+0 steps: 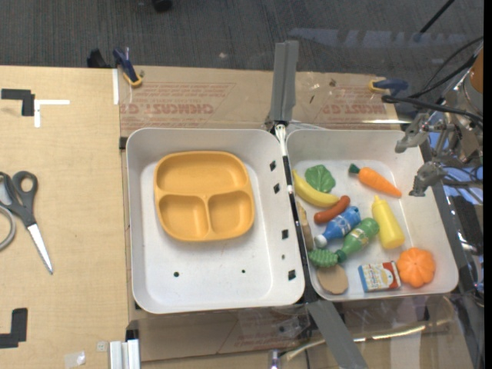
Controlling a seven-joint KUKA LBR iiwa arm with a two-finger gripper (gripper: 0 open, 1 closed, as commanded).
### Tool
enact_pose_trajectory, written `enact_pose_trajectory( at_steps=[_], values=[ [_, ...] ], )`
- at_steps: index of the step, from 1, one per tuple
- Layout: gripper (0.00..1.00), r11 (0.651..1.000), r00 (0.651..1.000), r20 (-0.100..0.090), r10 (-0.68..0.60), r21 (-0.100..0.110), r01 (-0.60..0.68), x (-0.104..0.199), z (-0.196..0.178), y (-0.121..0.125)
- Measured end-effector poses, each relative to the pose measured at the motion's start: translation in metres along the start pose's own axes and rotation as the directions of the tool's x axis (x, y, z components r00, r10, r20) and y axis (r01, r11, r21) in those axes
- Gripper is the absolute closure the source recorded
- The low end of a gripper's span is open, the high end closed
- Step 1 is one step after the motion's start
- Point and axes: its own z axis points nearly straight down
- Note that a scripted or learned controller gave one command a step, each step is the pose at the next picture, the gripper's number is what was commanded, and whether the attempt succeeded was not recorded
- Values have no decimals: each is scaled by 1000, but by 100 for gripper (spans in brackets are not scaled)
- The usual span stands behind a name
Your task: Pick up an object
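The right bin holds a heap of toy food: a carrot, a banana, a green leaf, a red sausage, a blue bottle, a green bottle, a yellow bottle, an orange fruit, a small carton and a wooden spoon. My gripper hangs at the right bin's far right corner, above the rim, with its two fingers spread apart and nothing between them. It is to the right of the carrot.
The left bin holds an orange three-part plate. Scissors lie on the wooden bench at the left. Blue clamps and a grey divider bar stand at the bins' far edge. Cables run at the right.
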Motion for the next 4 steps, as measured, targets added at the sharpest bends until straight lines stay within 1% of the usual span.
enact_pose_trajectory(
  at_steps=[1, 2, 3, 4],
  values=[
    [0, 994, 994, -1, -108, 0, 108, -29, 156, 22],
    [0, 996, 996, 5, -89, 2, 89, -57, 169, 15],
    [100, 996, 996, 13, -92, 5, 92, -60, 157, 16],
    [0, 996, 996, 13, -92, 4, 91, -60, 157, 16]
  ],
)
